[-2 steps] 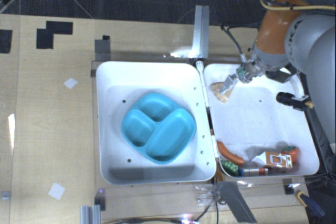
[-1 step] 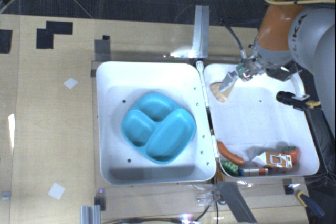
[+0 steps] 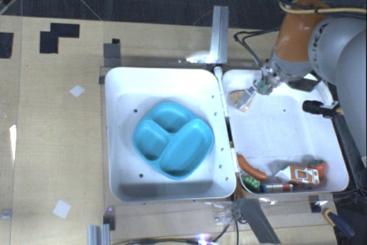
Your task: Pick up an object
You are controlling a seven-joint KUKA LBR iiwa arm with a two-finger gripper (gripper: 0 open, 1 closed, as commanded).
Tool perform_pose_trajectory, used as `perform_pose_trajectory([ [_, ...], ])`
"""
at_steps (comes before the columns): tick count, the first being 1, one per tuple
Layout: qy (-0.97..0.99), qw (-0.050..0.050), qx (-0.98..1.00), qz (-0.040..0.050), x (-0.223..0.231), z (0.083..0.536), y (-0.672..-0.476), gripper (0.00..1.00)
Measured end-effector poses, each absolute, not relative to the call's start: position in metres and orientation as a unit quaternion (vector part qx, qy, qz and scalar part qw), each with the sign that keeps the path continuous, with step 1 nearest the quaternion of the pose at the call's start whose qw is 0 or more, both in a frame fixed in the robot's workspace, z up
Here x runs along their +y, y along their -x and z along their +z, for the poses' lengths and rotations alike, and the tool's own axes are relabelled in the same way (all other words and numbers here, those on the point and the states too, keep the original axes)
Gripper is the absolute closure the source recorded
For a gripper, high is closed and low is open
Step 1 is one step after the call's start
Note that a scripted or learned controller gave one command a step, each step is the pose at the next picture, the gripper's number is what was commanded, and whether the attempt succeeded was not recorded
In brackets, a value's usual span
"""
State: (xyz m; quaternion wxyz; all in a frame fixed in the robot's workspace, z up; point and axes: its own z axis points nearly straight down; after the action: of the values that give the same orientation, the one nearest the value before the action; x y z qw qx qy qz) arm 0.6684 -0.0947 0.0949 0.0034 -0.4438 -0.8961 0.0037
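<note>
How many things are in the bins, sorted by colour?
Blue: 1, the divided plate in the left bin
Tan: 1, lump by the gripper
Orange-red: 3, sausage, box, small toy
Green: 1, piece
Total: 6
</note>
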Motion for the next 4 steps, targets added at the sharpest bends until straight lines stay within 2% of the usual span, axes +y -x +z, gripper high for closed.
perform_pose_trajectory([
  [1,0.425,-0.005,-0.905,-0.0018,-0.081,0.187,-0.624,0.0],
  [2,0.392,-0.004,-0.92,-0.0016,-0.082,0.189,-0.627,0.0],
  [3,0.465,-0.002,-0.885,-0.0007,-0.125,0.133,-0.538,0.0],
  [4,0.47,-0.002,-0.882,-0.001,-0.128,0.133,-0.536,0.0],
])
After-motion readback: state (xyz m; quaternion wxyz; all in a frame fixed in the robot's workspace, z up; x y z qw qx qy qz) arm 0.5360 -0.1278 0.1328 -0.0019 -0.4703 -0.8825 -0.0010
